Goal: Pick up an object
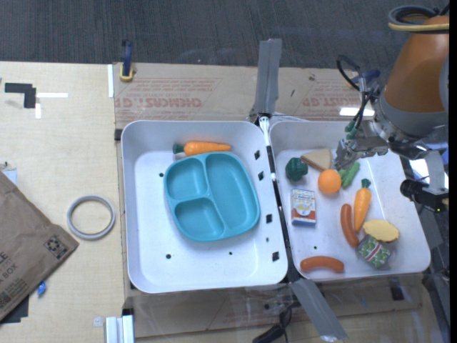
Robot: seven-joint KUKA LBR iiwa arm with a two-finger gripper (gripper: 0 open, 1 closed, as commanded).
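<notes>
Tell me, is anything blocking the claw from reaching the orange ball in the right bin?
Nothing visible blocks it. The gripper hangs just above and right of the orange ball, with a green vegetable lying right beside both.

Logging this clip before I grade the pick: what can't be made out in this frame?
- Gripper, camera view: fingertips small and dark over the right bin; open or shut, and any hold, unclear.
- Green piece: partly under the gripper, identity unclear.
- Box: label too small to read.
- Wrapped item: contents unclear, partly under the yellow piece.
- Arm: cut off by the right edge.
</notes>
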